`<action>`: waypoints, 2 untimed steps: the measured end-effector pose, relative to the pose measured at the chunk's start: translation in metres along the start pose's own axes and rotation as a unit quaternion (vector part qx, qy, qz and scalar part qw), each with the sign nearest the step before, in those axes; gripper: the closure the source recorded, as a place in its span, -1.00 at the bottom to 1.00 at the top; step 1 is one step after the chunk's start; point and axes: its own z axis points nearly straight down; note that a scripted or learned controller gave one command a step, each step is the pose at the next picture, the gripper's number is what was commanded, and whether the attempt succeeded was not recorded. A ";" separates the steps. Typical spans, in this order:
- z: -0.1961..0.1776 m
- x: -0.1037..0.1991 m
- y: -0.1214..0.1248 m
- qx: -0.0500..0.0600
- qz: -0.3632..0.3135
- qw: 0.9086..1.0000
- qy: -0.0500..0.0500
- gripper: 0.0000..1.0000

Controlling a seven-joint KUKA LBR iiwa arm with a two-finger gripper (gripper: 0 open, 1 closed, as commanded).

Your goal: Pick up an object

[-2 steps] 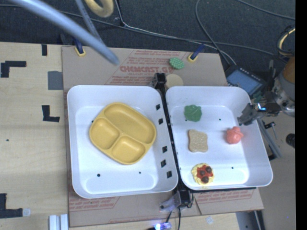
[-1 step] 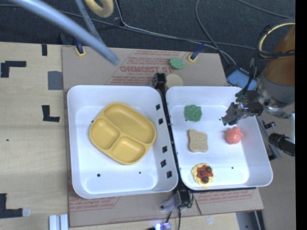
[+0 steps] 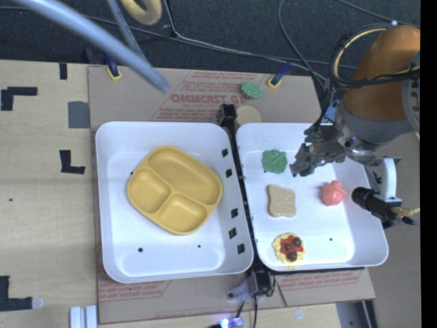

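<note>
The claw (image 3: 300, 169) hung over the right bin (image 3: 372, 248), near its upper middle, arm (image 3: 382, 67) coming in from the right with the orange band above it. The dark tips pointed down and left, bunched into one dark mass, and nothing showed between them. Whether the claw was wide or narrow could not be told.

A green leafy piece (image 3: 274, 160) lay just left of the claw, close to the tips but probably not touching; the view was too coarse to be sure. A pink lump (image 3: 333, 193) sat to the claw's lower right, apart from it. A tan toast slice (image 3: 281, 201) lay below and slightly left of the claw. A small pizza-like disc (image 3: 289, 247), yellow with red and dark toppings, lay further below, near the bin's front edge.

Well left of the claw, the left bin (image 3: 113, 251) held a yellow divided plate (image 3: 175, 188), set at an angle. Another small green piece (image 3: 251, 89) sat on the cardboard (image 3: 198, 98) behind the bins, up and left of the claw.
</note>
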 end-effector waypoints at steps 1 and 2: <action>0.013 0.041 -0.003 0.001 0.000 1.000 0.000 1.00; 0.022 0.096 -0.014 0.001 -0.001 1.000 0.001 1.00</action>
